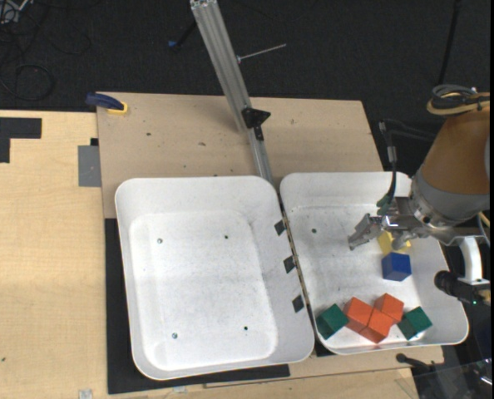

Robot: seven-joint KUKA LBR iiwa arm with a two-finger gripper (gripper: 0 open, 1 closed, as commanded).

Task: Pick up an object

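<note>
The right bin [330, 198] holds several small blocks. A yellow block [387, 241] lies mid-bin, partly covered by my gripper [378, 233], which hangs open right over it, one finger [359, 234] reaching left of the block. Whether the gripper touches the block I cannot tell. A blue cube [396, 266] sits just in front of the yellow one. Along the front wall lie orange blocks [373, 315] packed together, with a green block [332, 319] to their left and another green block [415, 322] to their right.
The left bin [139, 202] stands beside the right one, with black clips [289, 263] along the shared rim. A slanted aluminium rail [227, 65] rises behind the bins. The arm's orange band [459, 152] looms over the right bin's far right side.
</note>
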